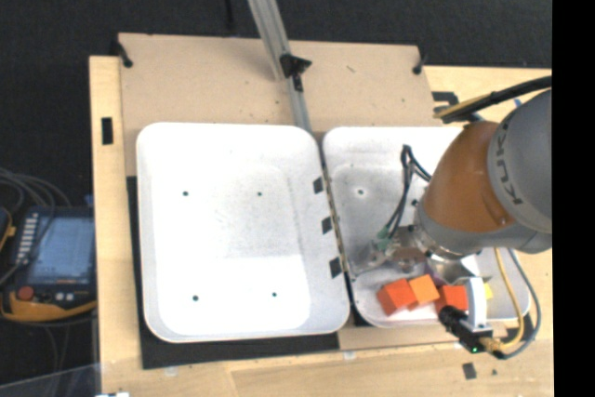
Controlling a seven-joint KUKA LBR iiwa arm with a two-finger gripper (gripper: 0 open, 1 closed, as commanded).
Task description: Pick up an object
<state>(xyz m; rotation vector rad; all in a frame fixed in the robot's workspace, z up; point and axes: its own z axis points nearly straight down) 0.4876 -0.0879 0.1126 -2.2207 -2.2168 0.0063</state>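
End effector (395, 248), grip state I cannot tell, sits just above the orange blocks (409, 293); centre over one block before closing

You see the grey and orange arm (483, 191) over the right bin (372, 153), orange blocks (409, 294) just below its wrist, left bin (223, 228) alongside, teach pendant (51, 260) off the bench (270, 74).
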